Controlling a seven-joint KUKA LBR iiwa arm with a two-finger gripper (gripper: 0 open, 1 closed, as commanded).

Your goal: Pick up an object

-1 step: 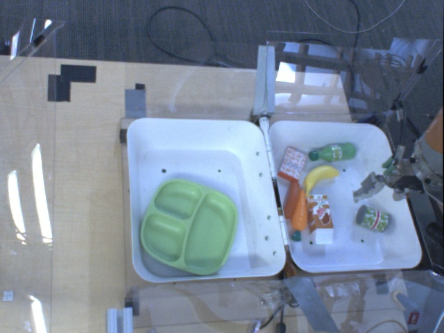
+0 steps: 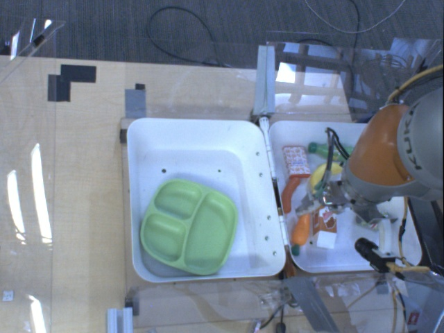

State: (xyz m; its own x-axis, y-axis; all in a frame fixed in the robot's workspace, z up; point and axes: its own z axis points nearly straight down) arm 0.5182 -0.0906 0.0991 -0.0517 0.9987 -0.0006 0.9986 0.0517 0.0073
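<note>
The right bin (image 2: 409,252) holds several small things. A red and white packet (image 2: 296,159) lies near its far left side, with a green item (image 2: 316,146) and a yellow banana-like piece (image 2: 323,175) beside it. A red-orange piece (image 2: 291,188) and an orange carrot (image 2: 300,229) lie along the left wall, and a small white and brown packet (image 2: 325,230) sits near the front. My gripper (image 2: 311,203) hangs low over the middle of this bin, just above the carrot and the small packet. Nothing shows between its fingers.
The left bin (image 2: 187,134) holds a green divided plate (image 2: 189,226) at its front. The arm's orange band (image 2: 378,155) and grey wrist cover the right half of the right bin. A clear frame (image 2: 305,75) stands behind the bins.
</note>
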